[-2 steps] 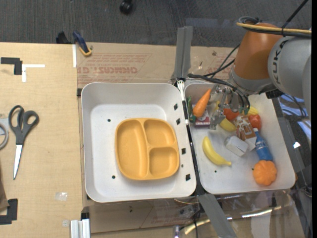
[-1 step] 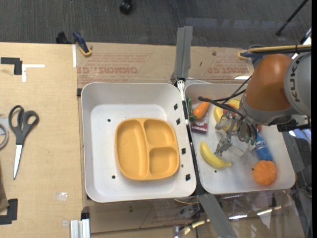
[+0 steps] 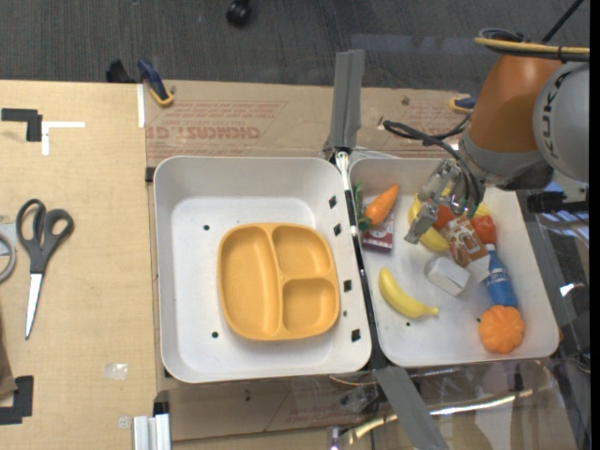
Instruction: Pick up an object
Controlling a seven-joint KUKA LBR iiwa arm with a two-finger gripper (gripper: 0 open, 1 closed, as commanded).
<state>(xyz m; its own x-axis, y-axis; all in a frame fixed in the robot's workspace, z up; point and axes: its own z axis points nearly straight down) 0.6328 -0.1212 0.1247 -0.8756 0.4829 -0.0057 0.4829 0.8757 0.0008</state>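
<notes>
While over toys, gripper (image 3: 433, 216) low

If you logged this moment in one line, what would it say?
arm: over right bin | gripper: low among toys, grip unclear | nearby: carrot, banana, orange pumpkin | left bin: yellow divided plate

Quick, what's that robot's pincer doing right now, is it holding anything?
Pincer: low in the right bin among the toys; whether it grips anything cannot be told.
</notes>
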